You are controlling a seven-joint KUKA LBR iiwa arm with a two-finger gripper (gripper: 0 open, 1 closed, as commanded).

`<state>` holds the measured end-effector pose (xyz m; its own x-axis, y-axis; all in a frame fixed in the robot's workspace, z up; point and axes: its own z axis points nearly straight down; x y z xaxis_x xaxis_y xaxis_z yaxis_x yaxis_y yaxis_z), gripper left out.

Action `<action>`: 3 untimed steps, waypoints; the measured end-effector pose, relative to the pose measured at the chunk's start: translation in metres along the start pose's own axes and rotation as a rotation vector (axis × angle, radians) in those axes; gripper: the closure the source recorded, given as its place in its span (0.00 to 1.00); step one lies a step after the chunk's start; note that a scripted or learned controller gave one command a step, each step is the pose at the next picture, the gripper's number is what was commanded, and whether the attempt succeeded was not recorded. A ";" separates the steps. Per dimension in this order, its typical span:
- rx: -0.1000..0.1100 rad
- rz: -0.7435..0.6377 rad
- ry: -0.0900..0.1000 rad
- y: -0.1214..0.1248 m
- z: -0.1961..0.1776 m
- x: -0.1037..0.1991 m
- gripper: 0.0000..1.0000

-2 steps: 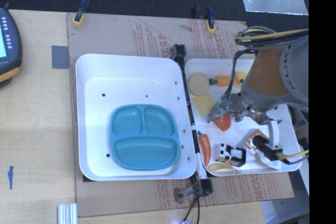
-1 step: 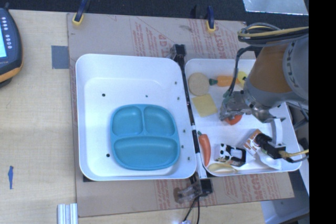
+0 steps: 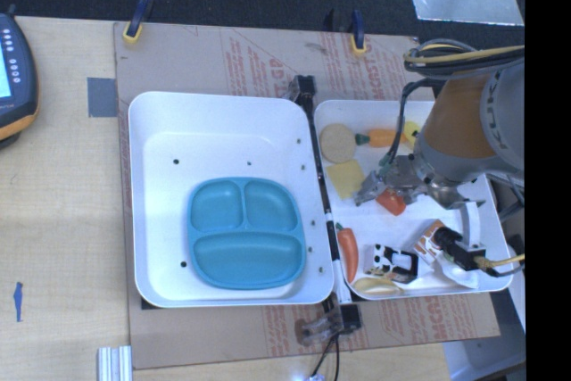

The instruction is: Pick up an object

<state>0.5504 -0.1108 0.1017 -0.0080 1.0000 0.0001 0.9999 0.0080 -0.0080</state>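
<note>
I'm looking down on two white bins side by side. The left bin (image 3: 152, 192) is holding a blue divided plate (image 3: 245, 232), lying flat in its lower middle. The right bin (image 3: 495, 281) is holding the small stuff. The arm (image 3: 464, 116) is reaching in from the right over that bin, orange band showing above the wrist. The gripper (image 3: 382, 185) is sitting low in the bin's middle; I can't tell the state of the claw from this angle, metal parts are blurring together. A red-orange piece (image 3: 392, 202) is lying right at the gripper's tip, touching or just under it, can't tell which. A round tan disc (image 3: 337, 142) is near the bin's upper left, a pale yellow piece (image 3: 346, 178) just below it. An orange carrot-like toy (image 3: 379, 137) is lying right of the disc. A red-orange chili shape (image 3: 348, 252) is lying along the left wall. A black-and-white item (image 3: 393, 262) is near the bottom edge.
</note>
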 end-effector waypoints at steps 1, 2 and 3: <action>0.001 -0.001 -0.001 0.000 -0.011 -0.001 1.00; 0.002 -0.003 -0.001 0.000 -0.010 -0.001 0.00; 0.001 -0.003 -0.002 0.000 -0.021 -0.002 1.00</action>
<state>0.5506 -0.1124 0.1223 -0.0111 0.9999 -0.0018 0.9999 0.0111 -0.0094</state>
